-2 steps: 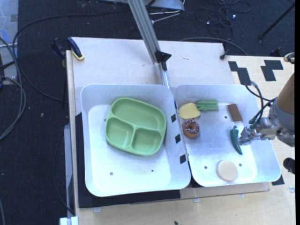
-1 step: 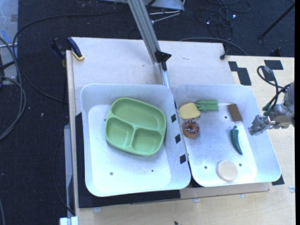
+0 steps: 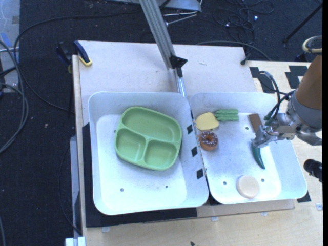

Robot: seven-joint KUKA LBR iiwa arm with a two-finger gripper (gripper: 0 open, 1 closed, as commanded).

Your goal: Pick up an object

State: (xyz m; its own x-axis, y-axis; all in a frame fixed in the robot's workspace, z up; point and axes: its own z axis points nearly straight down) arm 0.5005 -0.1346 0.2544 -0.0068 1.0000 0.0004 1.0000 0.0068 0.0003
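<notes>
My gripper (image 3: 263,139) is low over the right side of the right bin (image 3: 287,188), with the arm coming in from the right edge. A dark green curved object (image 3: 258,157) starts right at the gripper's tip and runs toward the bin's front; I cannot tell whether it is gripped or lying on the floor. In the same bin are a brown-frosted donut (image 3: 208,140), a yellow piece (image 3: 206,121), a light green stalk (image 3: 226,115), a brown strip (image 3: 254,122) and a cream round disc (image 3: 248,186).
The left bin (image 3: 102,188) holds a light green divided plate (image 3: 148,137). A metal pole (image 3: 160,27) slants down to the bins' shared back edge. Cables lie on the dark floor around the bench.
</notes>
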